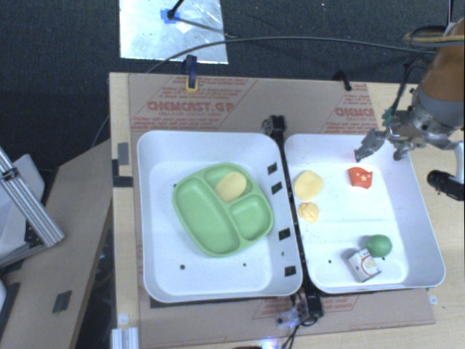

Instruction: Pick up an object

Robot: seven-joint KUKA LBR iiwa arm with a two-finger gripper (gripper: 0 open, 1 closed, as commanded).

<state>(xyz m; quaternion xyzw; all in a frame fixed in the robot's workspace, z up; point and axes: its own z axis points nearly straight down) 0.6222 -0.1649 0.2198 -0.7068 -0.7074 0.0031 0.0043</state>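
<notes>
Claw (383, 145) hangs over back of right bin (418, 217), fingers spread apart w/ nothing between. Red block (360, 177) lies just below it, not touching. Green ball (378, 246) sits near front by small carton (362, 265).

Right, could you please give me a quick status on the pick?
Gripper open, holding nothing, above right bin's far edge. Red object nearest, lying loose just below it. Nothing between them.
</notes>
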